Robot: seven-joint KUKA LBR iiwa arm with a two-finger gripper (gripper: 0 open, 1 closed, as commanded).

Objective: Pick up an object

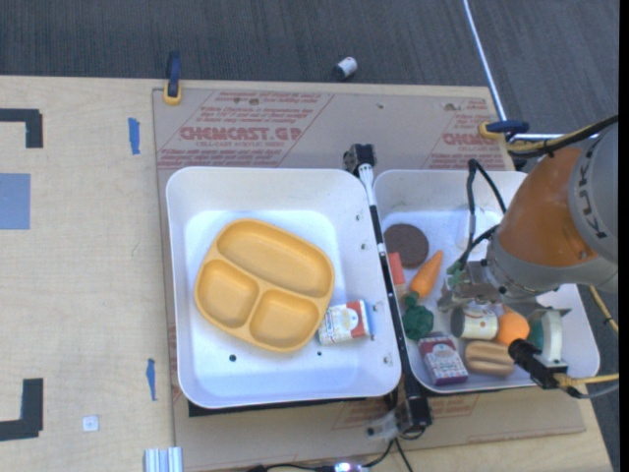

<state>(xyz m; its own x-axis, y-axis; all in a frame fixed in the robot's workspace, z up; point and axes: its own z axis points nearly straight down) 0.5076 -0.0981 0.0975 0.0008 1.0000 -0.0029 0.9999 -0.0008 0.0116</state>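
My gripper (472, 301) hangs low in the right bin (442, 205), under the grey and orange arm (550, 214). Just below it lies a small cream can (480, 326) with a red mark. Around it are an orange carrot (427, 274), a green broccoli piece (419, 320), an orange ball (512, 326), a hot dog bun (488, 359) and a small pink box (444, 359). A brown disc (405, 243) lies at the back of this bin, with a red piece (396, 267) beside it.
The left bin (197, 362) holds a yellow divided plate (263, 283) and a small carton (345, 324) at its right side. A black divider (378, 254) runs between the bins. Cables (482, 200) hang near the arm.
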